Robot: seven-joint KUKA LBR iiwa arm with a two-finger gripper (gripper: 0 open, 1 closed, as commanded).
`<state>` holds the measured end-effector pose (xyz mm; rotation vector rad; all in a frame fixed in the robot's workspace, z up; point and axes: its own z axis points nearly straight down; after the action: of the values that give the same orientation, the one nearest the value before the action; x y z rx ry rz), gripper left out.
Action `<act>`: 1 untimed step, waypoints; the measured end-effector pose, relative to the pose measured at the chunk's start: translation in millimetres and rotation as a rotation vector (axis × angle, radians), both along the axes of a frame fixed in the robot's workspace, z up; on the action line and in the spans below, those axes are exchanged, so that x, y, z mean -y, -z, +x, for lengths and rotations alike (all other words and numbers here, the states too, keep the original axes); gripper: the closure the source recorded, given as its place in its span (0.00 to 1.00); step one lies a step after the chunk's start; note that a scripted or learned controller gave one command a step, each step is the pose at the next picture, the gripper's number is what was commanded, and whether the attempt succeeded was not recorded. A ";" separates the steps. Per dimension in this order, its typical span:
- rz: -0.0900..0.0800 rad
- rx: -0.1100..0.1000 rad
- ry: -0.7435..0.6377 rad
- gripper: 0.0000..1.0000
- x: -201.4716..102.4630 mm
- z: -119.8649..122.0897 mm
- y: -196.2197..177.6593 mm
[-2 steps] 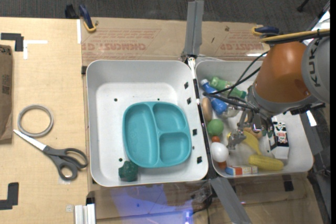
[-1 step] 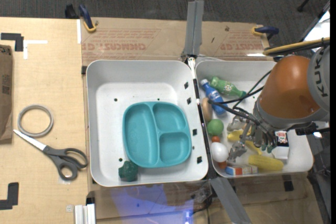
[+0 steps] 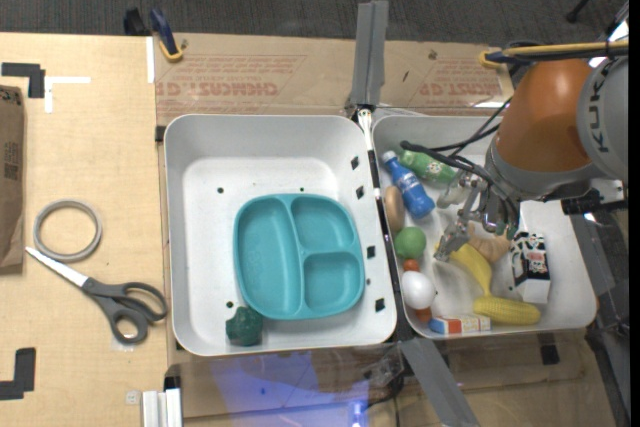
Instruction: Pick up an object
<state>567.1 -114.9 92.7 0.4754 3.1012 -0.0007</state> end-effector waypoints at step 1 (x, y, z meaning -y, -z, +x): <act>-0.002 0.004 -0.002 1.00 -0.1 1.2 -9.9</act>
<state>568.4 -114.8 102.6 0.4712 3.0976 -0.0022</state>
